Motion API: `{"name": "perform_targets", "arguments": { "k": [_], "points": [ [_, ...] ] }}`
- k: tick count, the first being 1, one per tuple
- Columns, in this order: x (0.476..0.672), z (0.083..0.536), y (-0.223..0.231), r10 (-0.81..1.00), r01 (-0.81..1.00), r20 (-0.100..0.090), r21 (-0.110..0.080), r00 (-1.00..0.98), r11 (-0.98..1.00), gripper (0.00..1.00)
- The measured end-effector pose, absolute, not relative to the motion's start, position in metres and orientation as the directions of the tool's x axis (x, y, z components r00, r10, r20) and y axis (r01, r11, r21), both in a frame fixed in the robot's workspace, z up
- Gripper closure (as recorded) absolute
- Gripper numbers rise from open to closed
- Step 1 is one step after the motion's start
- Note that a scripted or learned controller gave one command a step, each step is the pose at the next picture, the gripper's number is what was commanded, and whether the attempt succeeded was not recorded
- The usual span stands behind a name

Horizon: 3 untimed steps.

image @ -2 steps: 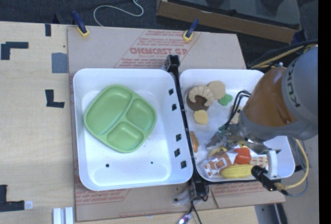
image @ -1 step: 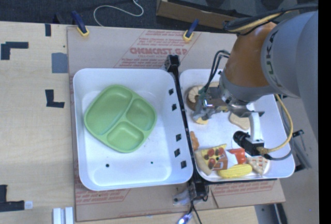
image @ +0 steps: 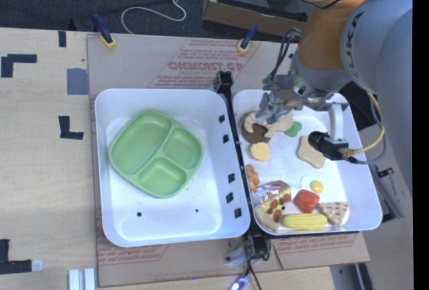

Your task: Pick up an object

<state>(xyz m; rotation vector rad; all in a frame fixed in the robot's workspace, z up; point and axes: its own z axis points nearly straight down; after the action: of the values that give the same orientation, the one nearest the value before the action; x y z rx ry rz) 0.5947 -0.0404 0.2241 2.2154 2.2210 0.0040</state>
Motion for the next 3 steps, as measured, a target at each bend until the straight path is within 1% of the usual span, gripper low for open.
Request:
{"name": "perform_targets", "arguments": {
  "k": [1,2,3],
  "points": [
    [0.592,0.222,-0.041,1.0,1.0,-0.001,-0.003,-0.001,0.001,0.0],
    [0.612,0.174,-0.1,1.0,1.0,-0.003,-0.006,0.004,-0.004,0.0],
    [0.603,0.081,-0.093,1.0,1.0,-0.001,-0.003,-0.001,0.001,0.0]
  ]
}}
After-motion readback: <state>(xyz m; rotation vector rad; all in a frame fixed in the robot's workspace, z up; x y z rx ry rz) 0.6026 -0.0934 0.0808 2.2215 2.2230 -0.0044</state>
